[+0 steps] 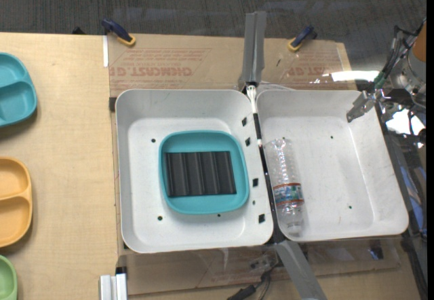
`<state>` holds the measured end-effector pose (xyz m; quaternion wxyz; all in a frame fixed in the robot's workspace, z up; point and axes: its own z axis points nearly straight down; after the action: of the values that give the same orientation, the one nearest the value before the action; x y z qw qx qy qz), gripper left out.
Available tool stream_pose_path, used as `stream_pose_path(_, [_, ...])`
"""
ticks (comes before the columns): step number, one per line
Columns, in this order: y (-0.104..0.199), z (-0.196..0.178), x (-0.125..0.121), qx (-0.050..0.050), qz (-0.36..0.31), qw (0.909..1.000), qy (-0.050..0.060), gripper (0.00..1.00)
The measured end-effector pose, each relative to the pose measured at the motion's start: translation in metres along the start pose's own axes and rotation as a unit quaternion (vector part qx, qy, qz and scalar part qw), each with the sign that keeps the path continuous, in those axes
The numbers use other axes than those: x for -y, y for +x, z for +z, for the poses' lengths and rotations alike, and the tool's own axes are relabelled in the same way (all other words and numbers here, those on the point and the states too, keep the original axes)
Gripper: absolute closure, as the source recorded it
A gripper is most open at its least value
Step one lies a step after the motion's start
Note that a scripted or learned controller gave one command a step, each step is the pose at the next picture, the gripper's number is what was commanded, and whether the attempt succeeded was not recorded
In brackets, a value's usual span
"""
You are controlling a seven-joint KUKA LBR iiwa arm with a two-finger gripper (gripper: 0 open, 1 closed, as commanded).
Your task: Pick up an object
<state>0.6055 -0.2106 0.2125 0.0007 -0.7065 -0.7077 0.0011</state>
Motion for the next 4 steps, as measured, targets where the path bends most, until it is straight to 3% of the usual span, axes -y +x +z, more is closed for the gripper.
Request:
stream_pose_path(1, [0.035, 0.069, 0.012, 0.000, 0.034, 0.9994, 0.000, 0.00])
stream_pose_path(2, [0.101, 0.121, 0.045, 0.002, 0.025, 0.9997, 0.000, 0.00])
stream_pose_path(3, [0.021, 0.084, 0.052, 0.001, 0.027, 0.9996, -0.001, 0.00])
stream_pose_path(4, [0.105, 0.111, 0.011, 0.000, 0.010, 1.0000, 0.000, 0.00])
